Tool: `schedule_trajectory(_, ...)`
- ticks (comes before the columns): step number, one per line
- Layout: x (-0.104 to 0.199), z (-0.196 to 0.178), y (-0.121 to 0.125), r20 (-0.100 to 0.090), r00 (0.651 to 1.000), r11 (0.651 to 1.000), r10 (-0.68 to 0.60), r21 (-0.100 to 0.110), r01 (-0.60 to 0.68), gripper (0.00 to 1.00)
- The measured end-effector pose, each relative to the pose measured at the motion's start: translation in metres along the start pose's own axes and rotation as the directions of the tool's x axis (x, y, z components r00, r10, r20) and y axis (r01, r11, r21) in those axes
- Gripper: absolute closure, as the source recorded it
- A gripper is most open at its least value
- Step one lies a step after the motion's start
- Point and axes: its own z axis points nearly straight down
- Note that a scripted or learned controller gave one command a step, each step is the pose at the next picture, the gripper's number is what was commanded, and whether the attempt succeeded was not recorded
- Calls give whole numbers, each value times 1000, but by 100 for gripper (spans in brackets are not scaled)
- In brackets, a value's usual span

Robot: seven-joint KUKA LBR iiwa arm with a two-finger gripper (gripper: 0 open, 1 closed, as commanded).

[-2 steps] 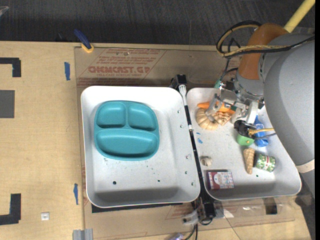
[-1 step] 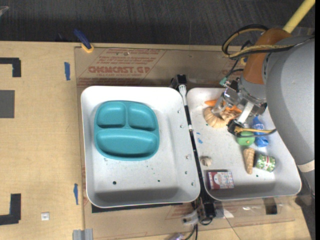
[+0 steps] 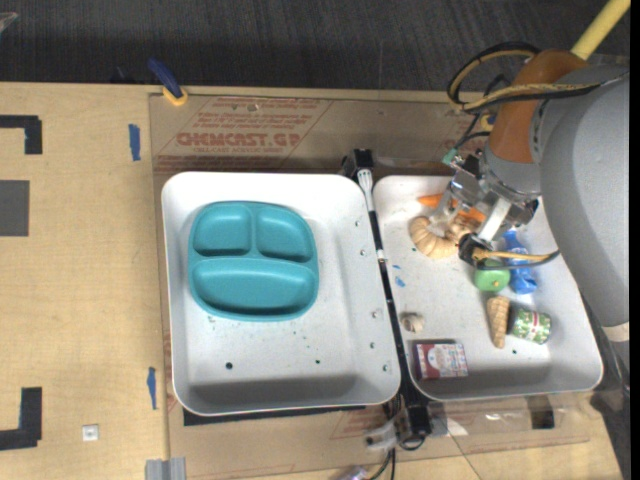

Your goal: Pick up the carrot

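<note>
Over the right bin (image 3: 560,368) we saw the end effector (image 3: 478,230), low among the toys at the far side, but we could not tell how far it was open or whether it had hold of anything. We saw the carrot (image 3: 430,202) as a small orange piece just left of the end effector, near the far wall, partly covered by the wrist. Close beside it lay a tan shell-like toy (image 3: 432,238). Nearer to us were a green piece (image 3: 490,279), a blue piece (image 3: 523,281), a waffle cone (image 3: 497,320) and a green can (image 3: 530,325). A small box (image 3: 441,359) lay near the front wall. In the left bin (image 3: 200,368) we saw a teal divided plate (image 3: 254,259). Both bins rested on the surface (image 3: 80,298).
</note>
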Motion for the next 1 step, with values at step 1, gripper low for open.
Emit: schedule_trajectory(1, 2, -10, -1, 2, 1000, 1000, -4, 0, 4, 100)
